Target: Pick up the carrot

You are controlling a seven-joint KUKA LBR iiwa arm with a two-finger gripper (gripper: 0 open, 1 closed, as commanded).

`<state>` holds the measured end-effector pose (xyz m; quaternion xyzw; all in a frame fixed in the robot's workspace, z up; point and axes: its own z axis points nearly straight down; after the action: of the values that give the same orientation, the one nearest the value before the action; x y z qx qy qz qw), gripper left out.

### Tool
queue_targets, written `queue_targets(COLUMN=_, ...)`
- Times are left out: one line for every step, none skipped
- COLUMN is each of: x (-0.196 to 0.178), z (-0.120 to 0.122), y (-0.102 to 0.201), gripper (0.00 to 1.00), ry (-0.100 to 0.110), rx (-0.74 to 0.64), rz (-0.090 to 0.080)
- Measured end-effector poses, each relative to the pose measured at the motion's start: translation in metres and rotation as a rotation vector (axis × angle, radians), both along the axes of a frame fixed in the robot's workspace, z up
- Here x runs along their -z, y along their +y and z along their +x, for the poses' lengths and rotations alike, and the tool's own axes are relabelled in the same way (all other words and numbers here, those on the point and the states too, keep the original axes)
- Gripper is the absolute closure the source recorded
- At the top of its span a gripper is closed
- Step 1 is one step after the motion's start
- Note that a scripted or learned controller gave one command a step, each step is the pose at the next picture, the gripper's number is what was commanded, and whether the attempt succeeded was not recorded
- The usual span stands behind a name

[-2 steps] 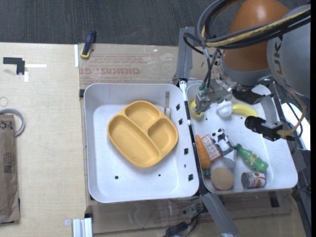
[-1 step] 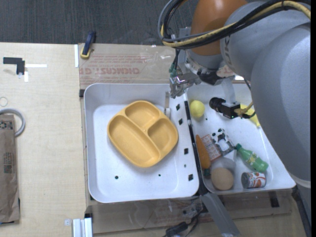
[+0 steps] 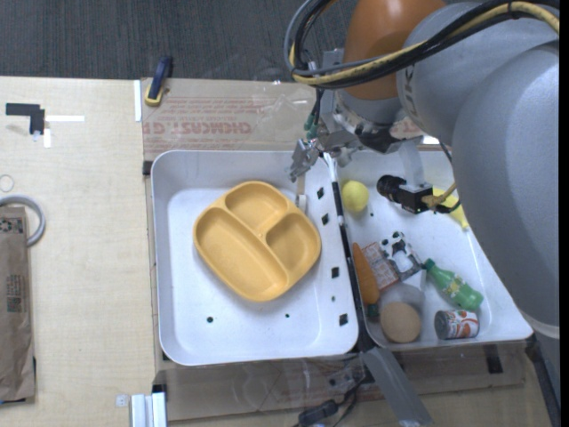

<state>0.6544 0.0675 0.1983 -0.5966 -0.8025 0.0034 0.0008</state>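
The big grey arm (image 3: pixel 498 132) fills the upper right of the frame, its orange band (image 3: pixel 387 34) sitting above the wrist. The tool (image 3: pixel 304 160) hangs at the upper centre, just over the back end of the divider where the two white bins meet; how it is set, spread or pressed together, cannot be told from here, and nothing is seen in its grip.

The carrot (image 3: pixel 364 274) lies in the right bin (image 3: pixel 498 265), along its left wall, running toward the lower centre of the frame, well apart from the tool. Just right of it sits a small black-and-white toy (image 3: pixel 396 252), with a green bottle (image 3: pixel 452 283) further right. Below them, a brown round item (image 3: pixel 401 322) and a red-labelled can (image 3: pixel 458 325) lie near the front wall. A yellow ball (image 3: pixel 355 196) rests near the back, beside the divider.

In the left bin (image 3: pixel 178 327), a yellow divided plate (image 3: pixel 257 252) sits in the middle. The pale desk (image 3: pixel 71 238) stretches off to the left.
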Motion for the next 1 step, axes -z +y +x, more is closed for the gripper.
queue_targets(x=0.0111, z=-0.0714, y=0.0272, gripper=0.00, ry=0.002, rx=-0.074, rz=0.001)
